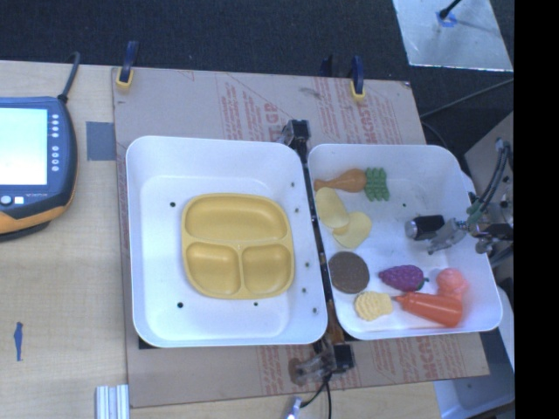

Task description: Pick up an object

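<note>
The right white bin holds several toy foods. An orange carrot with a green top lies at the back. Two pale yellow slices sit near the left wall, and a brown disc lies in front of them. Along the front are a yellow corn piece, a purple grape cluster, a long orange-red piece and a pink piece. My gripper is at the bin's right edge, above and behind the pink piece, with nothing seen in it.
The left white bin holds a yellow divided tray. A teach pendant with a screen lies on the bench at the far left. Clamps hold the cardboard sheet under the bins.
</note>
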Controlling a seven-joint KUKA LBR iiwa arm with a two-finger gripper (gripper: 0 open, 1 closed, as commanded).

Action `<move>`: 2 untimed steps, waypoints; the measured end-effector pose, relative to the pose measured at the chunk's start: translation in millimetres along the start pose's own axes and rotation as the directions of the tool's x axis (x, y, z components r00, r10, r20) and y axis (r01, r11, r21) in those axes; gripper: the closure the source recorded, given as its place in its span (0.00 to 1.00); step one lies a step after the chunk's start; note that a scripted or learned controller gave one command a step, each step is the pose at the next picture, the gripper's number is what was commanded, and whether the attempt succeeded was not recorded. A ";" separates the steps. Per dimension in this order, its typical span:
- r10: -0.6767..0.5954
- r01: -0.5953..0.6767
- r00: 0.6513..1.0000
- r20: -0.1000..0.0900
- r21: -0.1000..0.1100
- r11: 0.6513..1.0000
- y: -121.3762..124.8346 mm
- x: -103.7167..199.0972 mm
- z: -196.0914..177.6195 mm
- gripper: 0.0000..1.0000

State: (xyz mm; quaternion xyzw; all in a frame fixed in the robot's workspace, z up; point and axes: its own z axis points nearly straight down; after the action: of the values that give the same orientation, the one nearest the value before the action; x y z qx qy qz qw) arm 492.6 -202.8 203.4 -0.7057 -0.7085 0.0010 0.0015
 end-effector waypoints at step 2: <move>0.000 0.000 1.000 0.000 -0.002 1.000 80.8 -9.0 111.0 0.00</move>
State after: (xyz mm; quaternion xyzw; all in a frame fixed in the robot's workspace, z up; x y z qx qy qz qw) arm 573.0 -211.4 92.1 -0.7055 -0.7087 0.0003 0.0005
